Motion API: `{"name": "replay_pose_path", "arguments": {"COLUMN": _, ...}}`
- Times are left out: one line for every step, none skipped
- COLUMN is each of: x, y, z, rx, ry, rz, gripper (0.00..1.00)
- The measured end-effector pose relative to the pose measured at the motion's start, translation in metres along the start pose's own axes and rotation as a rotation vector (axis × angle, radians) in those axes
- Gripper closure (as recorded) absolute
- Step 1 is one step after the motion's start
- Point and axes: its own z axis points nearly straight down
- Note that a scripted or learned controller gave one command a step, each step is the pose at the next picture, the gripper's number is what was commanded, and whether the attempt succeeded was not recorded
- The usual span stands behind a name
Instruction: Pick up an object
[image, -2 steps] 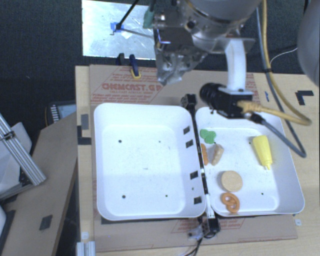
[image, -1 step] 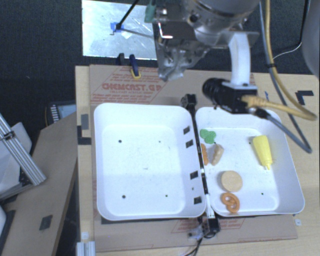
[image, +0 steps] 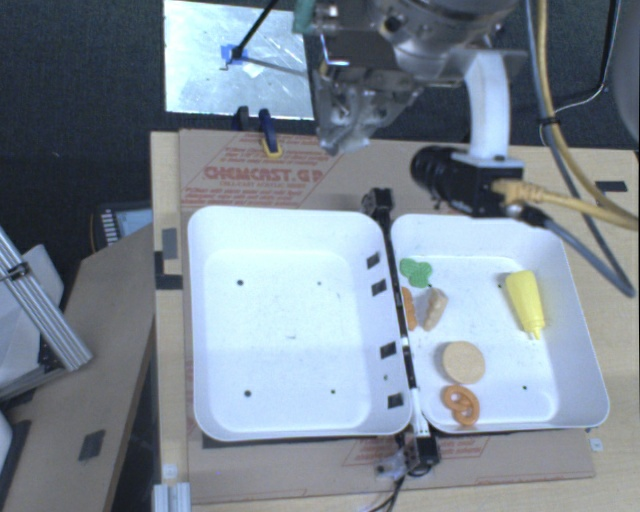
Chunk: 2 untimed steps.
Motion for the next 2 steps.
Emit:
{"name": "replay_pose_path", "arguments": {"x": 0.000, "y": 0.000, "z": -0.011, "rx": -0.002, "ry": 0.001, "rz": -0.004, "gripper": 1.00}}
{"name": "replay_pose_path", "arguments": {"x": 0.000, "y": 0.000, "z": -0.022, "rx": -0.003, "ry": 0.003, "rz": -0.008, "gripper": 1.00}}
